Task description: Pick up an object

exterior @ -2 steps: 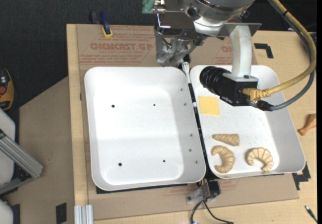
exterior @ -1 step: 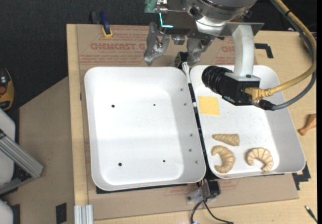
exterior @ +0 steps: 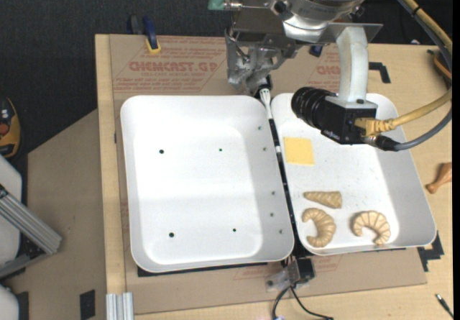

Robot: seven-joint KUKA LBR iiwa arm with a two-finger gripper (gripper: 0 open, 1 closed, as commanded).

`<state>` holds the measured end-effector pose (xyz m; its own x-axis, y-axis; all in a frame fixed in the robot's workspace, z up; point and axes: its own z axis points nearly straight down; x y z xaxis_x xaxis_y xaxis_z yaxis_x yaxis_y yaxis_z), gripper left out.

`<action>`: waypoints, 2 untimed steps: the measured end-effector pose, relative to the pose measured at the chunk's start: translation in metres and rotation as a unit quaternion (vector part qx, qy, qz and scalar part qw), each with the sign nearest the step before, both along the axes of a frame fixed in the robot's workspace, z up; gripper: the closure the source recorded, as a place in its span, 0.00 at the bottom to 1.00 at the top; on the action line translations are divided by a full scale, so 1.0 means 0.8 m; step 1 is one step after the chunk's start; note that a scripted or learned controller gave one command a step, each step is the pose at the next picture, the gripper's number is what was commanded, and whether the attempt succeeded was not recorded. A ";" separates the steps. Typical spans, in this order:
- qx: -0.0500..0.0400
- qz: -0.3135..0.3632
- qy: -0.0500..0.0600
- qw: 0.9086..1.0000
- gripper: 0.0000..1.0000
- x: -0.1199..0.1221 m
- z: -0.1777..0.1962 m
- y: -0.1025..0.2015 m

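Dark carpet round a brown board bench [exterior: 180, 60] w/ red lettering, blue clamp [exterior: 151, 32] at its 11 o'clock corner. Two white bins side by side: left bin [exterior: 144, 189], right bin [exterior: 410, 189]. In the right bin: yellow flat square [exterior: 299, 151] toward 10 o'clock, small cone-shaped pastry [exterior: 323, 199] below it, two croissants [exterior: 320, 226] and [exterior: 371, 226] at approx 6 o'clock. Gripper [exterior: 249, 75] hangs at 12 o'clock, over the board just behind where the bins meet, nothing visibly in it; how wide it's spread, can't tell. Black camera [exterior: 332, 116] on the arm sits over the right bin's top.
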<state>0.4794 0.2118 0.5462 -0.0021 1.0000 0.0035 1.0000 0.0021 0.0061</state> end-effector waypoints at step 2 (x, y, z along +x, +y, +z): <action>0.001 0.000 -0.001 1.000 1.00 0.000 0.013 0.001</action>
